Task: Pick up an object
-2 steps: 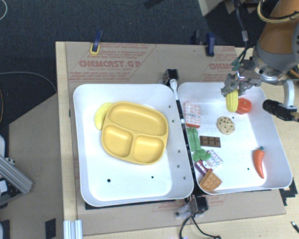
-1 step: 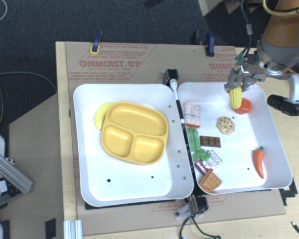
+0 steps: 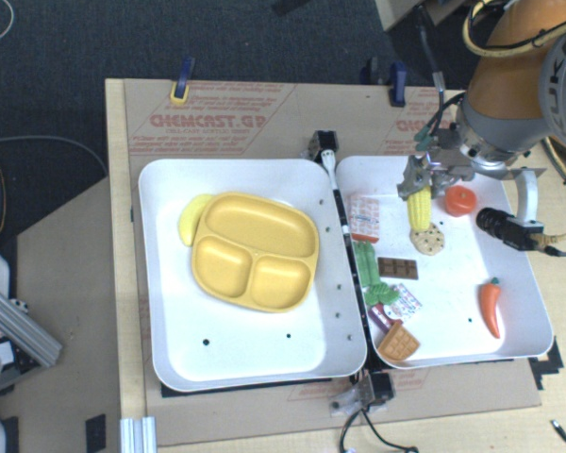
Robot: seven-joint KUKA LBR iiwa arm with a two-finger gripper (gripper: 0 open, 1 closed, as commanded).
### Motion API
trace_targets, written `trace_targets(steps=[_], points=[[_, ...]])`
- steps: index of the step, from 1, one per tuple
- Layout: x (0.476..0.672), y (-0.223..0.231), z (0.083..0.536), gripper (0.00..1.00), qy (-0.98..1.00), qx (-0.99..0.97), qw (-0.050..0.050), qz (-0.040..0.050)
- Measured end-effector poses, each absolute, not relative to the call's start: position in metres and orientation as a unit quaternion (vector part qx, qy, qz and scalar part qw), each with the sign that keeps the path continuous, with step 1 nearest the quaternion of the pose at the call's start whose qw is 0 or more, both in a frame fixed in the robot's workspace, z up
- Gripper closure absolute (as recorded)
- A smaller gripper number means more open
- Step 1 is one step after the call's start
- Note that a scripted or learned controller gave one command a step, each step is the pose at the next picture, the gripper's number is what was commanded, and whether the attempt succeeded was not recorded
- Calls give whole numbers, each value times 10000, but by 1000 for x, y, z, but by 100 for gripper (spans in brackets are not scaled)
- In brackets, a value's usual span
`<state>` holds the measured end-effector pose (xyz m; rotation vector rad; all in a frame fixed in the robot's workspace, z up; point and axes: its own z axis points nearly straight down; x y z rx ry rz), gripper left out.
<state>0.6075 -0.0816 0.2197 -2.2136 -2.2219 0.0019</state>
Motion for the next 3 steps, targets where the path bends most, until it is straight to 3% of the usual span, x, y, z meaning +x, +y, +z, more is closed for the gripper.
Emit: trace_targets(steps=[2, 3], points=[[594, -77, 215, 100, -7071, -7071, 14, 8], [598, -77, 236, 100, -7074, -7068, -17, -12]])
